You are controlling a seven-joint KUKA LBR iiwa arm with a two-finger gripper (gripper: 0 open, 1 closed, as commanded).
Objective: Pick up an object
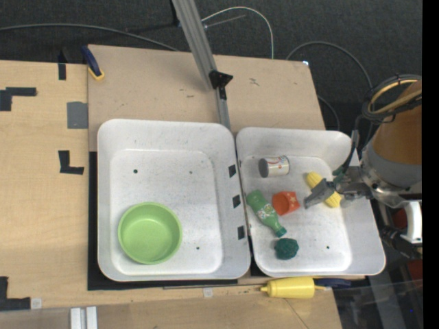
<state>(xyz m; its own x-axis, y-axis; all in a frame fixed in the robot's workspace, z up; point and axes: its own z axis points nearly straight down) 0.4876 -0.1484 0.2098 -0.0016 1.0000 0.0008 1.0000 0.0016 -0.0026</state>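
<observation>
Tabletop (164,88) carrying two white bins. Left bin (164,142): green bowl (149,232). Right bin (357,252): green bottle (266,213), orange block (285,202), yellow toy (324,189). My hand (322,194) hovers beside the toy, fingers spread; the toy probably light, stiff, best pinched mid-body.

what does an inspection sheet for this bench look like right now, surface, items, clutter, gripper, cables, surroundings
surface: tan bench bearing two white bins side by side, left bin and right bin
job's things: in the right bin, a can lying on its side, a green bottle, an orange block, a yellow piece and a dark green lump
clutter: green bowl in the left bin; yellow bottle on the bench in front of the right bin
gripper: gripper low over the right bin beside the yellow piece, nothing seen between its fingers
cables: thin cables behind the bench
surroundings: dark carpet; metal pole
</observation>
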